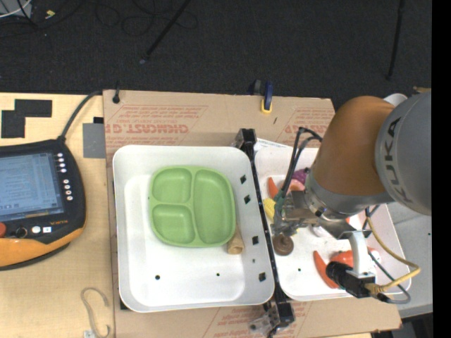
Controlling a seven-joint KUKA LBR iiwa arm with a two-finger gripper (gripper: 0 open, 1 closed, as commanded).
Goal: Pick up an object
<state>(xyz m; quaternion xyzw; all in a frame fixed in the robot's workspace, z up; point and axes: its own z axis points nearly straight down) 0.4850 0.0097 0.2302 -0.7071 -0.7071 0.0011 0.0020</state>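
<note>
Two shallow white bins sit on our counter. Our gripper reaches into the right bin, above a small brown round object; we cannot tell its state. A green divided plastic plate lies in the left bin.

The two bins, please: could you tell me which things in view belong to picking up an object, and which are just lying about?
For the job:
- gripper, low in the right bin
- small brown object beneath it
- orange piece
- pink piece

Lying about:
- green divided plate in the left bin
- tan piece beside the plate
- teach pendant
</note>
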